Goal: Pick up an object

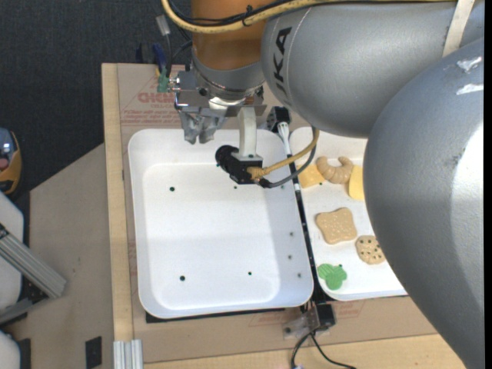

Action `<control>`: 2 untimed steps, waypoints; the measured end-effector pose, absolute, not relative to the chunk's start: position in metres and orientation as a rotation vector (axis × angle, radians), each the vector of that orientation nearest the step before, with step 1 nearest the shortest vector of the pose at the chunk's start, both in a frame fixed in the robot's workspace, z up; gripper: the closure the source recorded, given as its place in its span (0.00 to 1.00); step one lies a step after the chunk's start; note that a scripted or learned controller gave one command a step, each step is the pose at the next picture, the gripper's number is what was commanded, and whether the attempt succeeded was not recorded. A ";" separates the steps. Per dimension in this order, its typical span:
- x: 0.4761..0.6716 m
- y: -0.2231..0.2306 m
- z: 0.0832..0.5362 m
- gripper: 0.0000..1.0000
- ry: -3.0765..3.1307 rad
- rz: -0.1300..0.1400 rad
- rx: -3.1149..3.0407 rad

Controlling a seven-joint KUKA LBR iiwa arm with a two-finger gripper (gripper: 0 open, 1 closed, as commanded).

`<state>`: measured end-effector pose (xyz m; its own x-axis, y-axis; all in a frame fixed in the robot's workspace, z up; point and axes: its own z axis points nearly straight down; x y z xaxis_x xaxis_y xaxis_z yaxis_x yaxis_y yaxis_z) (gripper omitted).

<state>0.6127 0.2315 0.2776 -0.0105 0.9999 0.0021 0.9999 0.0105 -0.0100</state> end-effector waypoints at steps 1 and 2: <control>0.604 0.205 0.338 1.00 -2.223 -0.010 -2.225; 0.554 0.226 0.295 1.00 -2.222 0.010 -2.213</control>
